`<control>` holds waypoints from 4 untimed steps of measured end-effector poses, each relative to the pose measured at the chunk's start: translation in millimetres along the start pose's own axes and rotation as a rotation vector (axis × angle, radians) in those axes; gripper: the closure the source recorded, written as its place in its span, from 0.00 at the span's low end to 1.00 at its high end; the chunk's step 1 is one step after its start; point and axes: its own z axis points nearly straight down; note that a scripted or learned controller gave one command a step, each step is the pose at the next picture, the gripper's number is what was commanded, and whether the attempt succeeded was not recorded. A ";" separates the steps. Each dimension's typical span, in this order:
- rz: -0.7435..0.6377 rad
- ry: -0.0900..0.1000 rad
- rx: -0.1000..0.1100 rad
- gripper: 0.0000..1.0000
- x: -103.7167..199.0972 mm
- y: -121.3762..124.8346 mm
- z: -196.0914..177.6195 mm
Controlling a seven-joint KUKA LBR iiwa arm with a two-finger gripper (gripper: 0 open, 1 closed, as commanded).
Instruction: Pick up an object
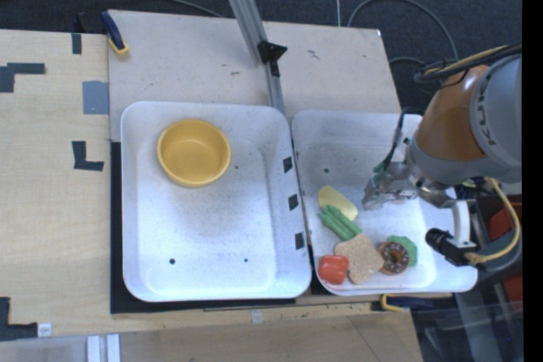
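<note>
The right bin [339, 136] holds a pale yellow piece [338, 201], a green bean-like piece [339, 223], a tan bread slice [361, 257], a red piece [333, 269] and a brown donut [394, 255] lying on a green item [410, 248]. They cluster in the bin's near half. My gripper [382, 191] hangs low over the right bin, just right of the yellow piece and above the donut. I see nothing held in it. The arm's orange band [450, 127] sits above it.
A yellow bowl [194, 151] stands at the far left of the left bin [212, 258]. A grey metal post [246, 4] slants down to the divide between the bins. Cables trail at the right of the bench.
</note>
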 end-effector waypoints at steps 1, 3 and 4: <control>0.000 -0.002 -0.007 1.00 0.2 9.8 -48.3; -0.005 0.001 -0.003 1.00 63.4 1.0 -101.7; -0.005 0.002 -0.002 1.00 114.5 -8.9 -111.3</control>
